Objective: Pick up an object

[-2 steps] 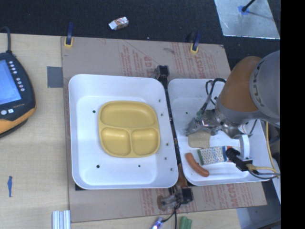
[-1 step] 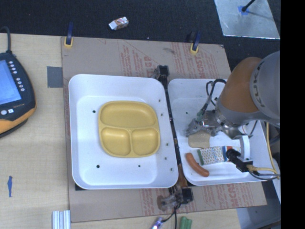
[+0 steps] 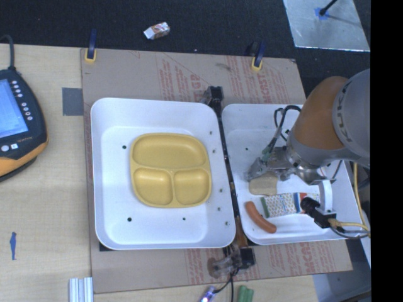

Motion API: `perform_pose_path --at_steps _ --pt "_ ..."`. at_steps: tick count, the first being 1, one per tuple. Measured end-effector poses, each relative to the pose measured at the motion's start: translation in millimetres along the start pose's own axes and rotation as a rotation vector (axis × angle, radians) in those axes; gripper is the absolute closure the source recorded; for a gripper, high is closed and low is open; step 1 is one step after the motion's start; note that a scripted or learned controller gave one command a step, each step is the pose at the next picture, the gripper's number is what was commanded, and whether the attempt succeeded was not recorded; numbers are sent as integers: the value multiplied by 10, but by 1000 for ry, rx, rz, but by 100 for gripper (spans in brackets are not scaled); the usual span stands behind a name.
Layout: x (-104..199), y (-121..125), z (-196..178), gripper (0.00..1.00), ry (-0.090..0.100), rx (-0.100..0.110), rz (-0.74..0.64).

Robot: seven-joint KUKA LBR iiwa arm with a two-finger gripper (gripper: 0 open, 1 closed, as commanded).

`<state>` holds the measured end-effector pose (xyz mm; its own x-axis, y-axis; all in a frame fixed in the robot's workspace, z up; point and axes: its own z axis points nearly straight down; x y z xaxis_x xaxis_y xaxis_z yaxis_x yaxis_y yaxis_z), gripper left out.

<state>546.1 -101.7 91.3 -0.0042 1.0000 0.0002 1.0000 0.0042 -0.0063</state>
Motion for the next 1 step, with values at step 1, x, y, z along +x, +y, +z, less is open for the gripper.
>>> perform_pose_path --at_steps 1 --pt "20 69 -5 0 -2 -4 -2"
